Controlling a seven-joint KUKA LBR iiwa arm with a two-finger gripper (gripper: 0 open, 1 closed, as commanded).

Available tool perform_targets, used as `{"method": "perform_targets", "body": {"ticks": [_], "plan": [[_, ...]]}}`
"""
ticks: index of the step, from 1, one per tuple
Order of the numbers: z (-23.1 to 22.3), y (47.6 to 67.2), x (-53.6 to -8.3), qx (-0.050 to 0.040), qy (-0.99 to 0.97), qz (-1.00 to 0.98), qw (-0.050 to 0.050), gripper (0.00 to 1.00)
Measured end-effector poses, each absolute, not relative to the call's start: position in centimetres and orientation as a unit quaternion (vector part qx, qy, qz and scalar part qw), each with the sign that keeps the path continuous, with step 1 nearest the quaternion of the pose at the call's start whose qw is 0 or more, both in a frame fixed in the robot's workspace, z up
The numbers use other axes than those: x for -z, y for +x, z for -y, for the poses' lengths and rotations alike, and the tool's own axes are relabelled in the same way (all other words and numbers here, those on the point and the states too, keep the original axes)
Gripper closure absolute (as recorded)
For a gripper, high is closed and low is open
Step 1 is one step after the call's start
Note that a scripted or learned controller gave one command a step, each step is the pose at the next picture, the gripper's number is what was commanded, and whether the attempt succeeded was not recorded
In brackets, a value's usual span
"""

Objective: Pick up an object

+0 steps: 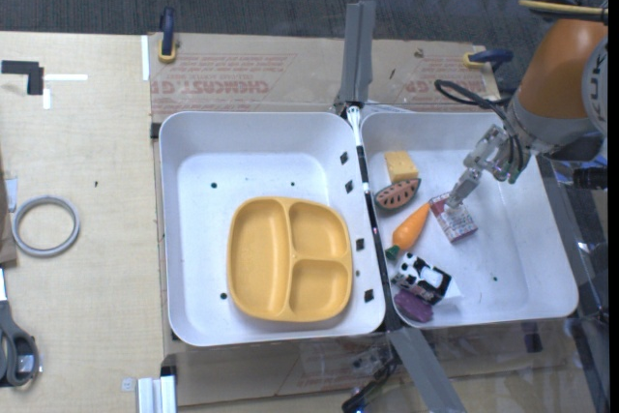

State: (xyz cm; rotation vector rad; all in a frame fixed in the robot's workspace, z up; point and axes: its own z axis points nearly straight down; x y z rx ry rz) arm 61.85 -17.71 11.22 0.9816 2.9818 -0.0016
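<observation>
Gripper (462, 191) angles down-left over small packet (454, 218) in right bin (542, 247); finger gap too small to read, cannot tell.

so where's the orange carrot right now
The orange toy carrot lies in the right white bin, near its left wall, just below the watermelon slice and left of the pink packet.

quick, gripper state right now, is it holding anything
Two-finger gripper: fingers too small and blurred to call; hovers low in the right white bin, tips at the small pink-and-white packet, nothing visibly between them.
</observation>
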Motion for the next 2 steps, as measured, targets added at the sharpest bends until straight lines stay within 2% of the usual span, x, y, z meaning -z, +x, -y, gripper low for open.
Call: {"method": "perform_targets", "body": {"ticks": [1, 2], "plan": [[17.6, 63.1, -9.7, -0.0004, 0.458, -0.889, 0.005, 0.00], [17.5, 61.2, -9.8, -0.0012, 0.590, -0.807, 0.006, 0.00]]}}
